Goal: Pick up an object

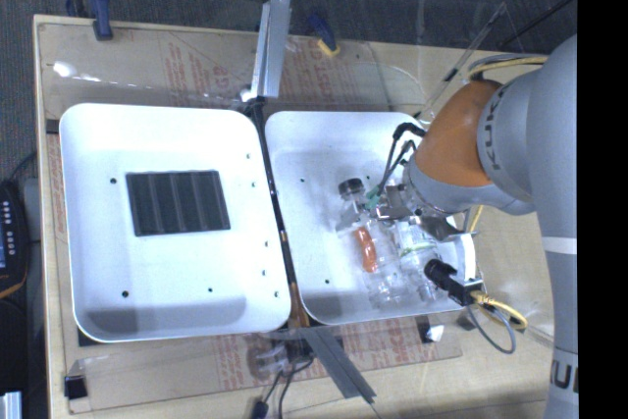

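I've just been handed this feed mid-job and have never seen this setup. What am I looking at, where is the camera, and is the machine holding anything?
The single camera sits above the bench and looks down at a slant. The grey arm with the orange band comes in from the right; it is a robot arm meant to pick something up. On the bench are two shallow white bins. The left bin has a dark ribbed panel in its floor. The right bin holds a small clutter: an orange piece, a clear bottle with a dark cap and other clear items. The hand is down among them, but I cannot tell whether it grips anything.
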Robot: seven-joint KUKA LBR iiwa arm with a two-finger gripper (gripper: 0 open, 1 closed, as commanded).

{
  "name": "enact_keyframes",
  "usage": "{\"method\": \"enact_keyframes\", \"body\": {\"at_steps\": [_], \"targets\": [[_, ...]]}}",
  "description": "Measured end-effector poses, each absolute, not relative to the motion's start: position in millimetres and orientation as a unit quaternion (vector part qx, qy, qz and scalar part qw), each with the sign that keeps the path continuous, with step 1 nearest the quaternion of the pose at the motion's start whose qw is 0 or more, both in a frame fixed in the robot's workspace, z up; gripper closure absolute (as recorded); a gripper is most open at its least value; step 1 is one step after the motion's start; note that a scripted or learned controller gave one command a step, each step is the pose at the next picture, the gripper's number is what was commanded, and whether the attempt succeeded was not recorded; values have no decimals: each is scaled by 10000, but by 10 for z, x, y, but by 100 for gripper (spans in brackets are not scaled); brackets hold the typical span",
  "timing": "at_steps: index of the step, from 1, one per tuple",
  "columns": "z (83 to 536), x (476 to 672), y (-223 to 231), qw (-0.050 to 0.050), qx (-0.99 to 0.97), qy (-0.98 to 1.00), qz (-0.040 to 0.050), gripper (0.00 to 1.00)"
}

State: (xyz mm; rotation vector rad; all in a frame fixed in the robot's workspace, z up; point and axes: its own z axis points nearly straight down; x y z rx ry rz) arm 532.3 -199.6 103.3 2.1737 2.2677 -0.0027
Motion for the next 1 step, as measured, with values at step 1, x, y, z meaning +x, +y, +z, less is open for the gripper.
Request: {"method": "enact_keyframes", "body": {"at_steps": [1], "targets": [[2365, 5763, -1271, -5, 6706, 7418, -1, 100]]}}
